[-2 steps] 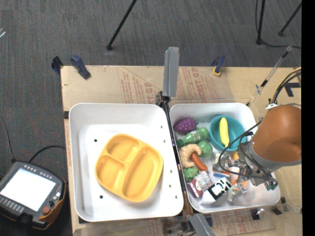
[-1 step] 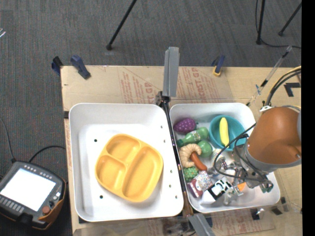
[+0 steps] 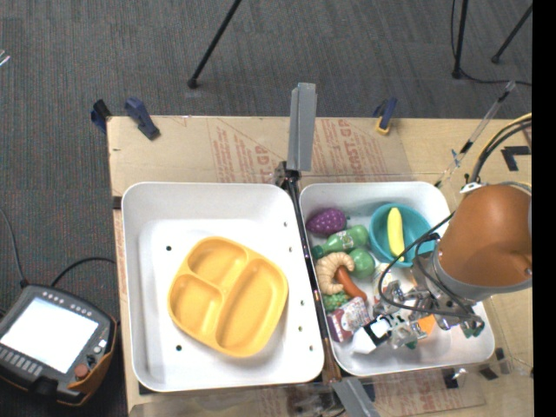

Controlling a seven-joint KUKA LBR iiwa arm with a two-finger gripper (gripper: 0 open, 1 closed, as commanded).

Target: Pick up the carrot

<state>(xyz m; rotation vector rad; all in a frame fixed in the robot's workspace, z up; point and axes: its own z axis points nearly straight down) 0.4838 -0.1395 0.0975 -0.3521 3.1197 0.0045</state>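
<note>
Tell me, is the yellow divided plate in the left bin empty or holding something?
Empty. The yellow plate shows only bare yellow in all three compartments; the toy food sits in the right bin.

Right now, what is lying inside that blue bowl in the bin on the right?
Inside the blue bowl lies a yellow banana-like piece, set lengthwise. The bowl's right rim is hidden behind the arm's orange band, so anything tucked there cannot be seen.

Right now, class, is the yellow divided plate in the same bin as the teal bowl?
No. The yellow divided plate lies in the left bin, while the teal bowl sits in the right bin.
</note>
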